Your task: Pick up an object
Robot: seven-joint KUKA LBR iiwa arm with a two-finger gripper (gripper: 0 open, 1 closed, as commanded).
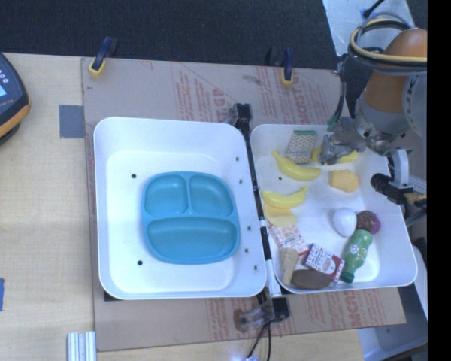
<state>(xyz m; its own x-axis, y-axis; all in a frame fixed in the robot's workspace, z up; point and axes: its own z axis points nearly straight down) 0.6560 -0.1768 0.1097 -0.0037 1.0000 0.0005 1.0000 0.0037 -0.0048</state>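
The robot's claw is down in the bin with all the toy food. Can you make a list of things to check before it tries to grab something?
1. Gripper is over the right bin, near its far edge: ok.
2. Something sits close to grab, the upper banana just beside it: ok.
3. Fingers open wide enough: cannot tell, they are too small and dark.
4. Gripper already holding something: cannot tell.
5. Room around the target: not ok, a green packet and a yellow block crowd it.
6. Left bin's blue plate is out of the way: ok.
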